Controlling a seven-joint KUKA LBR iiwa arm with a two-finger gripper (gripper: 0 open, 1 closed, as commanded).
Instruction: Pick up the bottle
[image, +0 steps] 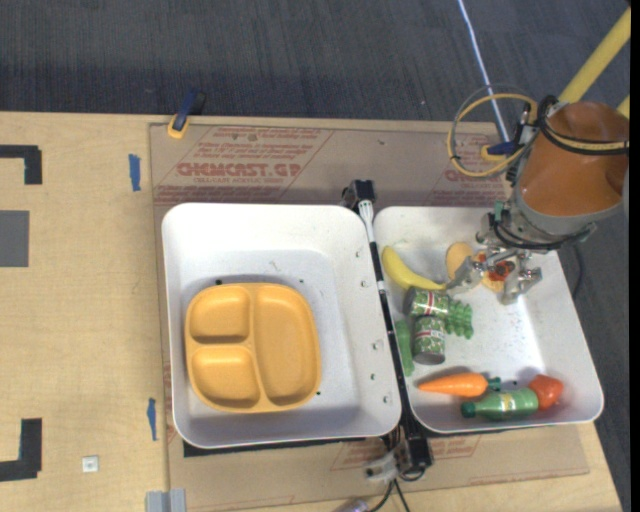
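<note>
Hand (494, 277) low over rt bin (560, 330), fingers apart, empty, bottle (500, 404) well apart.

Left white bin (200, 240) contains one orange three-compartment tray (253, 345), lying flat. Right white bin (570, 340) contains a banana (405, 272) near its left wall, a green-labelled can (429, 325) on its side just below the banana, a green toy piece (460, 320) beside the can, and a carrot (455, 384) near the front wall. Both bins rest on a cardboard sheet (300, 160). A black clamp (358, 192) sits at the bins' junction.
</note>
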